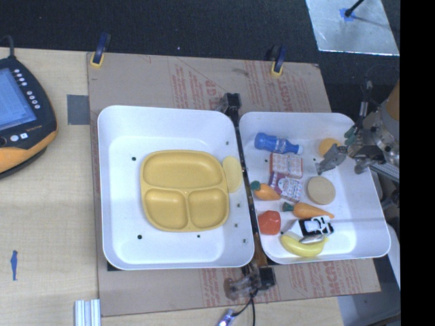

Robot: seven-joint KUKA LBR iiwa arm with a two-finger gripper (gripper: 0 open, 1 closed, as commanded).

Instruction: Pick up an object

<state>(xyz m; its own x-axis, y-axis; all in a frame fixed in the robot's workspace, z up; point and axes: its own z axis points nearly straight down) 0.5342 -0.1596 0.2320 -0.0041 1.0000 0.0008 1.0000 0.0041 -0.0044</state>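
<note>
1. The bench point(47, 223) carries two white bins on brown cardboard; the left bin point(122, 246) lies well to the left of the tool and holds a yellow divided tray point(185, 189).
2. The right bin point(367, 240) lies under the tool point(338, 156), which hangs over its upper right part at the end of the grey arm.
3. A blue bottle point(276, 143) lies on its side to the left of the tool, well apart from it.
4. A pink-and-white packet point(286, 175) lies lower left of the tool.
5. A round tan disc point(321, 190) lies just below the tool.
6. An orange ball point(327, 145) sits just beside the tool, at its upper left; whether they touch cannot be told.
7. A carrot point(312, 210), a banana point(302, 246) and a red piece point(270, 222) lie farther below.
8. The tool's fingers look slightly apart, with nothing seen between them.
</note>
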